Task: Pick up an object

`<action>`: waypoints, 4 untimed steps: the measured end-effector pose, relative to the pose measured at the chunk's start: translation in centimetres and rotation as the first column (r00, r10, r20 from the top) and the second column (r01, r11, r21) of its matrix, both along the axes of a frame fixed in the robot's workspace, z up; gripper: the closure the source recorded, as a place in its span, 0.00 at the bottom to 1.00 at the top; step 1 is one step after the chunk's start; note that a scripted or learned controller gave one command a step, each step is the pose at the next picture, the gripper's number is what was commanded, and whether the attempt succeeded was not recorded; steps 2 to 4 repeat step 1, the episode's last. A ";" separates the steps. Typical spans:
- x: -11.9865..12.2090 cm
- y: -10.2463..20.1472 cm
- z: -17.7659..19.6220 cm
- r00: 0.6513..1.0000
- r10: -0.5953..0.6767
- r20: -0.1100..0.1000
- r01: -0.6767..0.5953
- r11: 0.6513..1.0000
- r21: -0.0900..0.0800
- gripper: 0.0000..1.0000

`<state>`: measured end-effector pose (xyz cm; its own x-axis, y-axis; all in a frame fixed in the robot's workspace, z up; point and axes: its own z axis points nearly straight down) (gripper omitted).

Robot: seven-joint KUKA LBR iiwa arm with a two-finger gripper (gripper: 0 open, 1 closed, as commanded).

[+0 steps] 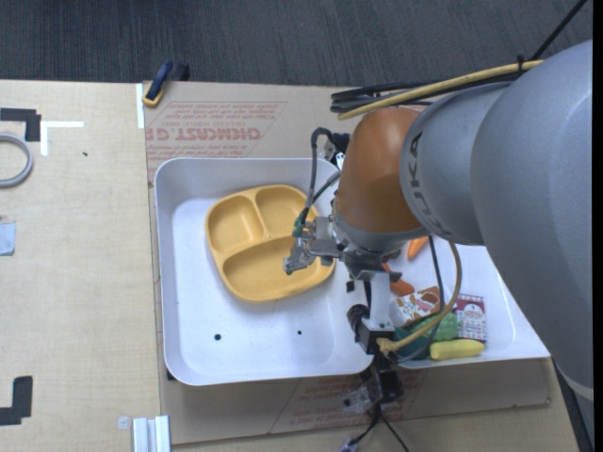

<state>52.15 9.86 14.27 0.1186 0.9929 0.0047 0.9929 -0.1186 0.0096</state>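
The yellow plate (254, 238) sits in the left bin (188, 347), and the hand (300, 262) is right over its right edge. Can't tell how the hand is set. A banana (457, 349) and small packets (466, 318) lie in the right bin (504, 323).

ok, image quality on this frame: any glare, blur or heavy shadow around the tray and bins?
Camera view: even overhead light, with a soft sheen on the yellow divided plastic tray and no blown highlights; the left shallow white bin is sharp, with only faint shadow along its walls; the big grey arm nearest the lens looks soft and casts shade over the right bin; the gripper is dark and hard to read.
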 end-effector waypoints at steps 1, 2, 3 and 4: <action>0.0 1.0 -0.9 0.998 0.061 0.007 -0.061 0.998 -0.008 0.00; 0.0 1.0 -0.9 0.998 0.061 0.007 -0.061 0.998 -0.008 0.00; 0.0 1.0 -0.9 0.998 0.061 0.007 -0.061 0.998 -0.008 0.00; 0.0 1.0 -0.9 0.998 0.061 0.007 -0.061 0.998 -0.008 0.00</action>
